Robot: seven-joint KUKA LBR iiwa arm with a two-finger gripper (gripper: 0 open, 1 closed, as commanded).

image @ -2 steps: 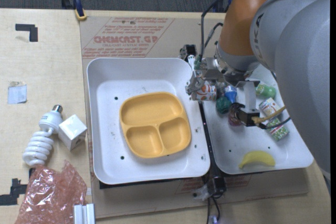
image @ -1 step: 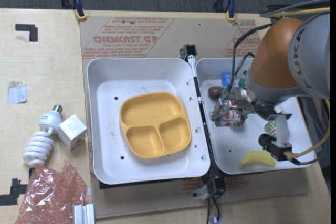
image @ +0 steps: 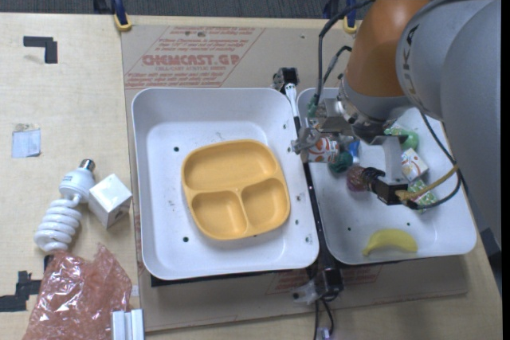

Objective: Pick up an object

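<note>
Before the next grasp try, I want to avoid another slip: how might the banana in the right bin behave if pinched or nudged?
The banana looks smooth and glossy, probably a light plastic toy, so it may slip. Its curved shape, lying flat near the bin's front wall, would likely pivot or slide if pushed rather than roll.

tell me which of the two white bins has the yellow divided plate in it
The left bin holds the yellow divided plate. The right bin instead holds a banana and small mixed items, with the arm reaching over it.
</note>
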